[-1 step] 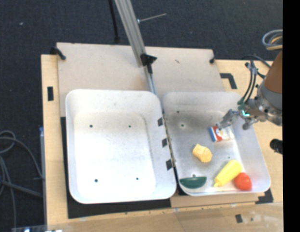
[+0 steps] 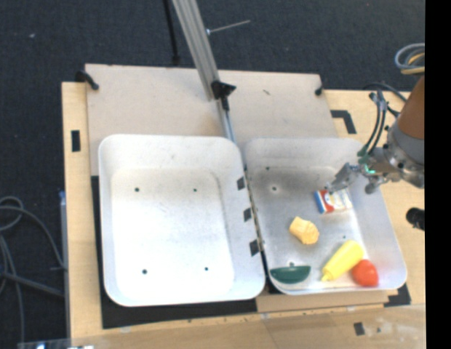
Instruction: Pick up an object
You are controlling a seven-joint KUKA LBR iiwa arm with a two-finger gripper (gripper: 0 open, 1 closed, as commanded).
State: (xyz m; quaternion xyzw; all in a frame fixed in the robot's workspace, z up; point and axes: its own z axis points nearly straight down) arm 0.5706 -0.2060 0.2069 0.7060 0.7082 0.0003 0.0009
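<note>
Camera view, lumpy yellow chunk (image 2: pixel 304 230), smooth red ball (image 2: pixel 365 273), scuffed white bin (image 2: pixel 284 166)

You have open floor across the left bin (image 2: pixel 174 217). In the right bin (image 2: pixel 284 166), the far-left corner is bare. Its near edge is crowded: a green piece (image 2: pixel 290 273), a yellow bottle (image 2: pixel 342 259) and a red ball (image 2: pixel 365 273) sit close together. A yellow lump (image 2: pixel 304 230) lies mid-bin, and a red, white and blue box (image 2: pixel 332 201) sits toward the right edge. A metal pole (image 2: pixel 198 42) rises at the far edge between the bins.
</note>
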